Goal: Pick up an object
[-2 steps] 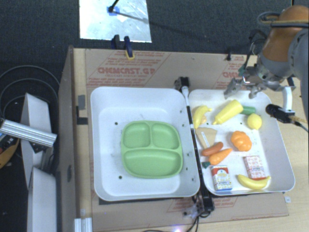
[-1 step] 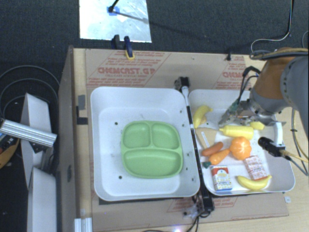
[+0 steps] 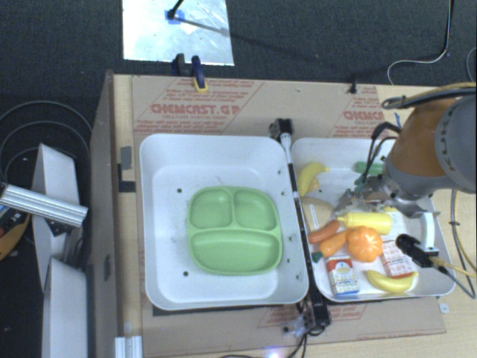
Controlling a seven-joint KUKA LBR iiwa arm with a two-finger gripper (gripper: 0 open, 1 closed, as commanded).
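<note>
the counter (image 3: 223, 99), covered with printed cardboard, carries two shallow white bins side by side. the left bin (image 3: 168, 162) holds a green divided plate (image 3: 235, 230) lying flat near its middle. the right bin (image 3: 440, 293) is crowded with toy food, and the grey arm (image 3: 436, 151) with its orange band reaches down over its upper right part. the gripper (image 3: 358, 196) sits low over the bin, just above a pale yellow corn-like piece (image 3: 367, 220); whether it is released or clenched cannot be told, and nothing can be seen held in it. an orange fruit (image 3: 364, 244) lies touching the pale yellow piece, with a carrot (image 3: 328, 237) just to its left. one banana (image 3: 311, 176) lies near the bin's upper left corner, another banana (image 3: 391, 281) near the front edge. a small red and white carton (image 3: 342, 274) lies beside the orange fruit, at the front.
</note>
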